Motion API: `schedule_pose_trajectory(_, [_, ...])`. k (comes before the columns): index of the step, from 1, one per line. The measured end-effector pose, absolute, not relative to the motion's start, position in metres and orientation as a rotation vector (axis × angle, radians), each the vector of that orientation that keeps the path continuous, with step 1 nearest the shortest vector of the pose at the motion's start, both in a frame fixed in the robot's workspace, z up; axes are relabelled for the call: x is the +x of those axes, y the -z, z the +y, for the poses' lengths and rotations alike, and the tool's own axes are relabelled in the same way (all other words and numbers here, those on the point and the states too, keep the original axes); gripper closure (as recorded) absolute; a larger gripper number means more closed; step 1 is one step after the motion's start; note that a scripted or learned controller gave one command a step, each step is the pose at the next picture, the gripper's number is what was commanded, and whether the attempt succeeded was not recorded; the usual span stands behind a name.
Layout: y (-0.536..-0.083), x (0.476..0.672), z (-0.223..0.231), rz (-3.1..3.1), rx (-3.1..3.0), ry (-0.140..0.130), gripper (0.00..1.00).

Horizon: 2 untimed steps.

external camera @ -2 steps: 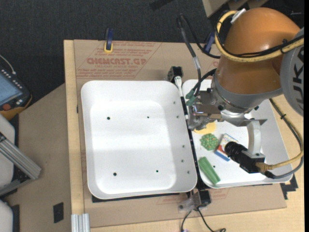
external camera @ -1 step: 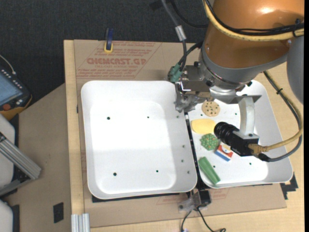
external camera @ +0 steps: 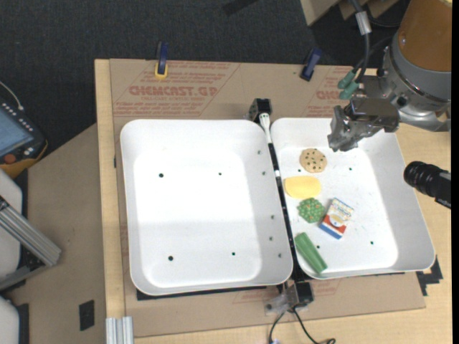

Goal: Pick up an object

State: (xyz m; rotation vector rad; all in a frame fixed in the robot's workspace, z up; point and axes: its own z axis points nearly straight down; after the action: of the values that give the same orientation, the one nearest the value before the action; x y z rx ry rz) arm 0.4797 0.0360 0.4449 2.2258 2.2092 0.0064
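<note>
My gripper (external camera: pixel 339 142) hangs over the far part of the right bin (external camera: pixel 401 228), a little right of and beyond a round brown cookie (external camera: pixel 313 160). Nothing shows between its fingers. Below the cookie lies a yellow oval piece (external camera: pixel 303 186). A green bumpy ball (external camera: pixel 310 209) sits under that. Beside the ball is a small red, white and blue box (external camera: pixel 337 217). A green pickle-shaped piece (external camera: pixel 311 252) lies by the bin's near left corner.
The left bin (external camera: pixel 193 206) sits beside the right one, on a cardboard sheet (external camera: pixel 186 84) held by clamps. A black rail (external camera: pixel 274 170) runs between the bins.
</note>
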Motion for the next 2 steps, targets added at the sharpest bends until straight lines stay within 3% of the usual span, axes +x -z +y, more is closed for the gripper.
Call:
schedule_pose_trajectory(1, [-0.339,0.515,0.069,2.227,2.225,0.013,1.0])
schedule_pose_trajectory(2, [-0.396,0.517,0.103,2.224,2.214,-0.01,1.0])
